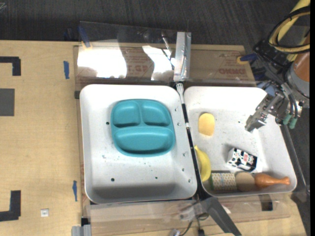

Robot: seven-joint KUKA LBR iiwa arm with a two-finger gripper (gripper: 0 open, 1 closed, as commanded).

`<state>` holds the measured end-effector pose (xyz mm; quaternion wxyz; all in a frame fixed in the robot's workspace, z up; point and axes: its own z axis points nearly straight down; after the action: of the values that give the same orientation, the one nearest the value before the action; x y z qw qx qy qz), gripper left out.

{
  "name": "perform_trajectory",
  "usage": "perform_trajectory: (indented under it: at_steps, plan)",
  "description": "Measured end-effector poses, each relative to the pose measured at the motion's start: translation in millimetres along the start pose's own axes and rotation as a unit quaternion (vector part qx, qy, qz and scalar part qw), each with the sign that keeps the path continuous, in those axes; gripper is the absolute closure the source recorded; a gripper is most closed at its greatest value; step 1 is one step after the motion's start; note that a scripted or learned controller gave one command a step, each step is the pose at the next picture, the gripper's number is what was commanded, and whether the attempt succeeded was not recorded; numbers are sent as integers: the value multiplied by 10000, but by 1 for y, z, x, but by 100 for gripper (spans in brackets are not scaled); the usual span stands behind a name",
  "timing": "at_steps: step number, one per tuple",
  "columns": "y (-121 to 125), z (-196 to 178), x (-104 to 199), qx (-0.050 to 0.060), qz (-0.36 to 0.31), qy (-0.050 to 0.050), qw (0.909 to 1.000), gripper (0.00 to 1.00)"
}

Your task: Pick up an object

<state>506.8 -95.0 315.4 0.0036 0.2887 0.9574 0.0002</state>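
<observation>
My gripper [253, 124] hangs over the right part of the right bin [224, 96], reaching in from the right edge, with nothing visible in it. Left of it a yellow oval object [206, 124] lies on the bin floor. Below the gripper sits a small black-and-white patterned object [242, 159]. Along the bin's front wall lie a speckled cylinder [223, 181] and a brown and orange drumstick-shaped toy [260, 181]. A yellow banana [203, 163] rests against the bin's left wall.
The left bin [93, 132] holds a teal divided plate [142, 127]. A clear panel [128, 53] and a metal post [182, 55] stand behind the bins. Yellow cables [290, 31] hang at the upper right.
</observation>
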Motion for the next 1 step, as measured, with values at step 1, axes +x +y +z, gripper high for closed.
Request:
perform_trajectory:
  at_steps: [1]
  plan:
    - [-12,-45,-69,-2,-993,-14,9951,100]
